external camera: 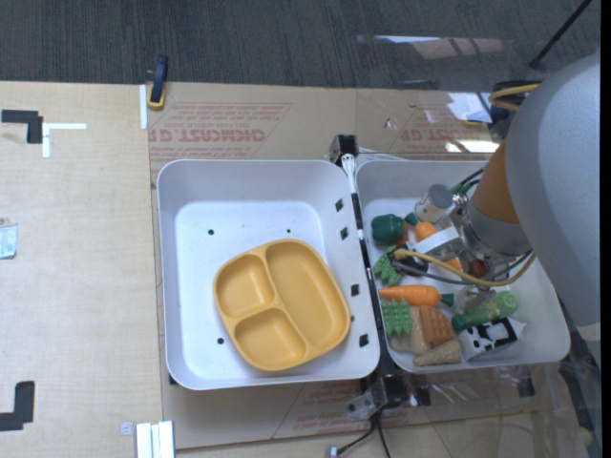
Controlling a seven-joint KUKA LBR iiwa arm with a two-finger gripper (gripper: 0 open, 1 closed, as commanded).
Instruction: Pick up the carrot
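We judged the place a robotics test lab: two shallow white plastic bins (pixel 181 284) sat clipped together on a pale wooden bench (pixel 76 303) lined with printed cardboard (pixel 229 132), beneath a bulky grey robot arm (pixel 563 170).

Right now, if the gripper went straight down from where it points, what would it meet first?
Probably the carrot, or the clutter just right of it. The gripper hangs over the right bin, slightly right of the carrot. Depth is unclear from this slanted view.
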